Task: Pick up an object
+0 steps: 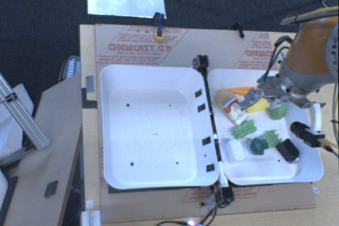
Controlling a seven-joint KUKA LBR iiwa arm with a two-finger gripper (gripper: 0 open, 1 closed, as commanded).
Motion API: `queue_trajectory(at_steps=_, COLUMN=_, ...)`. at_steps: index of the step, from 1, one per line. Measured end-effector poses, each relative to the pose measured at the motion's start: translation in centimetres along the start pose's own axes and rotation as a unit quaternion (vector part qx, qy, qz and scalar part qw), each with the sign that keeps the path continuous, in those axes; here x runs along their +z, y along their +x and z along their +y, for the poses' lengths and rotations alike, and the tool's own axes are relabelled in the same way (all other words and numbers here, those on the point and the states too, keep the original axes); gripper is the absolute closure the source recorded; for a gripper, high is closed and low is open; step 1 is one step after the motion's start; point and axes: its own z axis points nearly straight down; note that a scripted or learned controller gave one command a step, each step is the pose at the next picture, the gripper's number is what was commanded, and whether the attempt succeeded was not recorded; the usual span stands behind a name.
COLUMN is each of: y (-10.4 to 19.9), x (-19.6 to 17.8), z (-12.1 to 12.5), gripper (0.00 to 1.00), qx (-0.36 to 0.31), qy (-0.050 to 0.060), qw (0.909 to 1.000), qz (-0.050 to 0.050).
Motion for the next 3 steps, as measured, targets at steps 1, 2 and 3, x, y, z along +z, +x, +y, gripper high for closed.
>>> queue_trajectory(at_steps=1, y=-5.0, x=8.8, z=-7.4, gripper=0.0, qx=0.004, qy=0.005, qw=1.0, qz=0.0)
queue_trajectory(at_steps=2, y=-4.7, x=7.3, z=-6.7, gripper=1.0, qx=0.001, qy=-0.002, qw=1.0, qz=-0.001)
queue_trajectory(at_steps=3, y=4.4, x=1.7, z=-4.7, gripper=1.0, qx=-0.004, qy=-0.003, qw=1.0, qz=0.0)
